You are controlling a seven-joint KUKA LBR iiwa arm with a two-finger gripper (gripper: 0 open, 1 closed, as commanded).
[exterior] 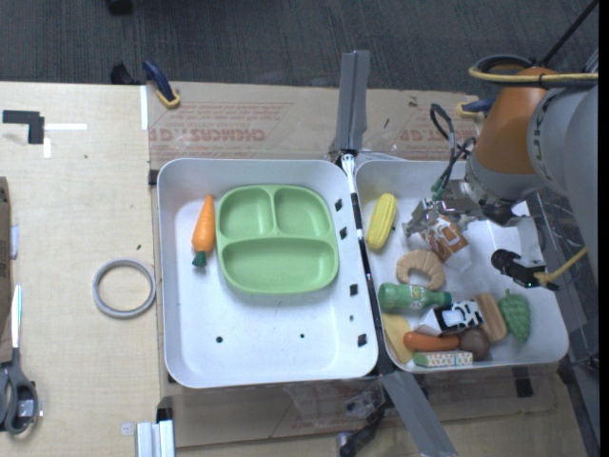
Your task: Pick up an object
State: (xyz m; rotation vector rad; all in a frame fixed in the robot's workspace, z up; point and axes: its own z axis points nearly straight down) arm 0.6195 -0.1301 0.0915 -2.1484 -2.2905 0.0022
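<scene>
We list the grey arm with its orange band (509,127) reaching in from the right over the right white bin (547,348). Its hand (440,219) sits low in that bin's upper part; we cannot tell how it is set, as the metal parts blur together.

Right under the hand we see a small orange-and-white crinkled packet (447,240), shiny, tilted, touching the metal tips; whether it is gripped, we cannot say.

Other contents of the right bin: a yellow toy corn cob (382,220) by the left wall, a tan croissant-shaped toy (422,268), a green plastic bottle (412,298) lying on its side, a red-orange toy carrot (430,341), a black-and-white cow-patterned toy (460,314) and a green leafy toy (517,317).

The left white bin (181,312) holds a light green divided plastic tray (278,238) and, just beside it, an orange toy carrot (203,228).

On the surface (67,217): a grey ring (124,288).
</scene>
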